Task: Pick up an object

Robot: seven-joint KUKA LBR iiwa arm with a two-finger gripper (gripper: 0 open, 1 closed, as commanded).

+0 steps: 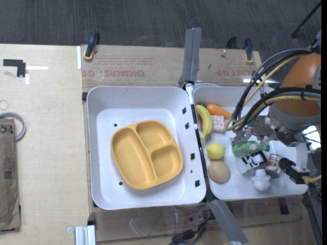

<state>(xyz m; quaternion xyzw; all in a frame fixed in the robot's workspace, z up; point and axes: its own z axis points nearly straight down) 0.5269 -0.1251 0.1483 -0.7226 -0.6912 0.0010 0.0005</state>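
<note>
Dark carpet runs behind a pale wooden bench [46, 137] that carries two shallow white bins side by side on brown cardboard. On the camera's left, the left bin [102, 106] holds a yellow divided plate [146, 153] with three compartments, well apart from the gripper. Reaching in from the camera's right, the grey arm with its orange band [302, 80] hangs over the right bin [286, 188], trailed by black and yellow cables. The gripper [245, 137] sits low among the objects there; whether it is open or closed cannot be told, since hoses and the wrist hide it. Just beside it, toward the bin's near edge, lies a green bottle [249, 147], and next to that a black-and-white carton [252, 160]. Further left of the gripper rest a yellow lemon [215, 150], a brown round object [219, 171], a banana [205, 120] and an orange carrot [218, 109]. Nearer the front edge lie a small can [273, 163] and a white crumpled item [261, 180].
</note>
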